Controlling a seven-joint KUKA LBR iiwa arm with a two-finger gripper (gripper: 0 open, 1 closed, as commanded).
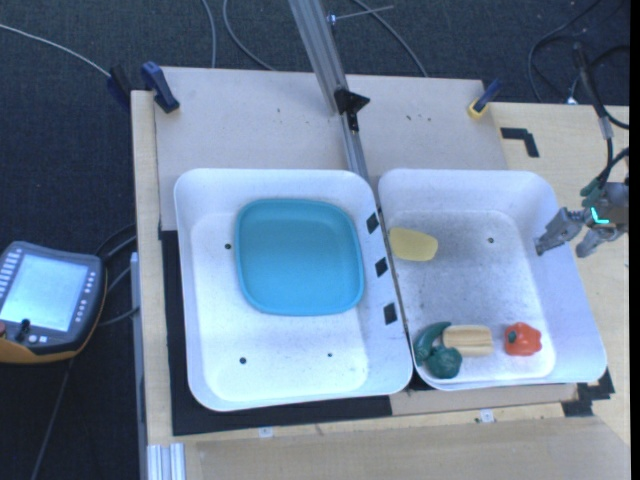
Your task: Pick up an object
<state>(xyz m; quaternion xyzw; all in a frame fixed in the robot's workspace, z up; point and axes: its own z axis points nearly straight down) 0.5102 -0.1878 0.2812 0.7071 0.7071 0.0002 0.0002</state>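
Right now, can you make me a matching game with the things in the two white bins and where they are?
Things:
1. blue plate
2. yellow piece
3. red toy
4. hand

Places:
A. front right corner of the right bin
B. over the right bin's right rim
C. middle of the left bin
D. right bin, by its left wall

Pairs: 1-C, 2-D, 3-A, 4-B
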